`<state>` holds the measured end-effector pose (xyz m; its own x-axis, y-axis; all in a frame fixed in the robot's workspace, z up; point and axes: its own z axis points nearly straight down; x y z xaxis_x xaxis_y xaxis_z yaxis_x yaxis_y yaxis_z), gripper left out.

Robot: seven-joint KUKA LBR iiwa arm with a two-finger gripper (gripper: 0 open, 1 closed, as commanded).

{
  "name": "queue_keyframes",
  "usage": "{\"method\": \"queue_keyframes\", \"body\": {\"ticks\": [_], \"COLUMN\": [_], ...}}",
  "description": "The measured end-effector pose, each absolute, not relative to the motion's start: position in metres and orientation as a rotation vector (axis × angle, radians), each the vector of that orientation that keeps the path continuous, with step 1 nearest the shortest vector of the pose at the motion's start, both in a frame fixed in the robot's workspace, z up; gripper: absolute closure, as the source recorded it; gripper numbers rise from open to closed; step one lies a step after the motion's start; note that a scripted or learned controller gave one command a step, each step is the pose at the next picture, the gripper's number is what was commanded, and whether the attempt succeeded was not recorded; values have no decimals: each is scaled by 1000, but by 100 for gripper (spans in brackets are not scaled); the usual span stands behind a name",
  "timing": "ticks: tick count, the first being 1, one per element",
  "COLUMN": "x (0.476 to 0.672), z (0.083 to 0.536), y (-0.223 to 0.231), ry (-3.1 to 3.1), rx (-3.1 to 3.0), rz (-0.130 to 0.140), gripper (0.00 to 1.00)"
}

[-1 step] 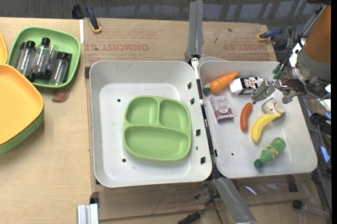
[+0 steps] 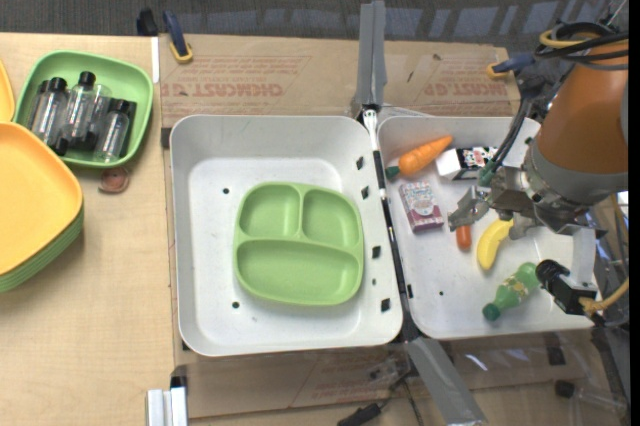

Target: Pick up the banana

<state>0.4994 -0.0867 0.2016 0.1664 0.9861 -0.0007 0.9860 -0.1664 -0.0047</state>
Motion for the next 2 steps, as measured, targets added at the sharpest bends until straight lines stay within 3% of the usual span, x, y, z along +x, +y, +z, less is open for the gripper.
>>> {"method": "queue_keyframes", "body": {"ticks": [1, 2], "x": [522, 525], "z": [97, 113], "y": [-133, -136], "ry": [-1916, -1917], "rx": [-2486, -2497], "rz": [5, -6], "gripper": [0, 100]}}
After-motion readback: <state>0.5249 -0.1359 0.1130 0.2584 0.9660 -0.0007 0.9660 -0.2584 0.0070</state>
